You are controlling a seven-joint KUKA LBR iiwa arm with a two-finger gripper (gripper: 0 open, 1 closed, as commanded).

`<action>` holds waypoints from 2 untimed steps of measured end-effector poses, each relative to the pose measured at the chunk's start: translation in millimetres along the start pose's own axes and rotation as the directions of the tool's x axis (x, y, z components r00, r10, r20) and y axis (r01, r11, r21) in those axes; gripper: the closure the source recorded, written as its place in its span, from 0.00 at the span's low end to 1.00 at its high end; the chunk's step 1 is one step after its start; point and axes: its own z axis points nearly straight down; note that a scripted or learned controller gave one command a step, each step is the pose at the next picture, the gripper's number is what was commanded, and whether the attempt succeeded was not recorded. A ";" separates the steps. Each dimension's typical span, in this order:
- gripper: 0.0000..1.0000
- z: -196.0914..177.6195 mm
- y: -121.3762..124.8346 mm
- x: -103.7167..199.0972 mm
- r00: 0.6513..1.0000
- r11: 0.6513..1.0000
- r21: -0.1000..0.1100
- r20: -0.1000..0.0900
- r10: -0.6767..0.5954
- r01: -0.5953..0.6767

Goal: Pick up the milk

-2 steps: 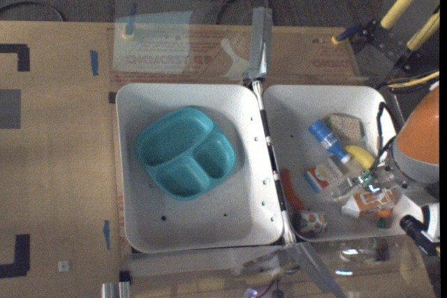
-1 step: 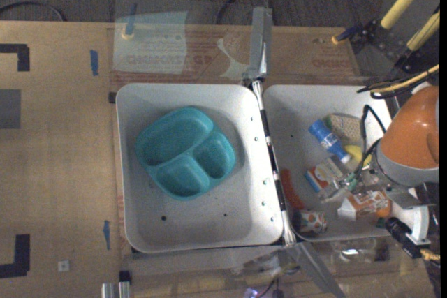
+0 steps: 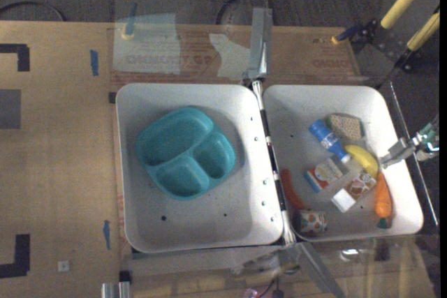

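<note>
The milk (image 3: 355, 190), a small carton, lies in the right bin (image 3: 293, 108) toward the frame's lower right, between a yellow banana (image 3: 362, 158) and an orange carrot (image 3: 383, 200). The tool (image 3: 391, 153) reaches in at the right edge beside the banana; its opening is too blurred to tell, and nothing seems held.

The milk (image 3: 325, 175) is a small carton, white with red-orange panels, lying on its side and tilted at a slant on the floor of the right bin (image 3: 293, 112). It rests near the bin's middle, just beside a second, brownish carton (image 3: 354, 189) to its right.
</note>
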 end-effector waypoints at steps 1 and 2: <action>0.00 -2.6 -2.1 -13.5 0.985 0.985 0.000 0.001 0.174 -0.174; 0.00 153.3 22.0 36.3 0.998 0.998 0.000 0.000 0.067 -0.067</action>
